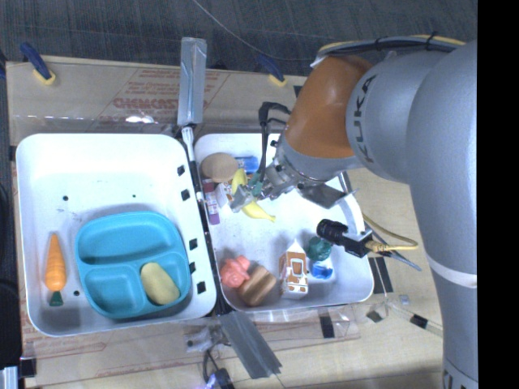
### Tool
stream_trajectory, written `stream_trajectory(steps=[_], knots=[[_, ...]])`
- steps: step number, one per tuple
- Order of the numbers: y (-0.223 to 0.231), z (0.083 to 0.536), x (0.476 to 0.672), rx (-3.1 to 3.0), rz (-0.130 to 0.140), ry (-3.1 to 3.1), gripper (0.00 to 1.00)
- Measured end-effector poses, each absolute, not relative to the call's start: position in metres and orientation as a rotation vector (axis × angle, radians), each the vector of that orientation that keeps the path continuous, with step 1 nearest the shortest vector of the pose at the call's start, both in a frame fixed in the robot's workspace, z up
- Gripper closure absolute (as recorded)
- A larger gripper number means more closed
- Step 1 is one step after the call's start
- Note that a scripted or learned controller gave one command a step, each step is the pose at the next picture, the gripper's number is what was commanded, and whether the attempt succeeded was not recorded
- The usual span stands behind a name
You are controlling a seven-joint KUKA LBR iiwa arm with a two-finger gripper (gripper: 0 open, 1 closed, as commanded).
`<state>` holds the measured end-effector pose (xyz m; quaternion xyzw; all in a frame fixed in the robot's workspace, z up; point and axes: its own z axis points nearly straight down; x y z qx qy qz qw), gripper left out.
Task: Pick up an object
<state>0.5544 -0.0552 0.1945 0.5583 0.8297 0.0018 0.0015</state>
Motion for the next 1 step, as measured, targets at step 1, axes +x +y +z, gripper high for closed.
stream_trajectory(steps=[1], knots=[[-0.0553, 0.2028, 0.5539, 1.749, 0.001, 2.611, 1.0]])
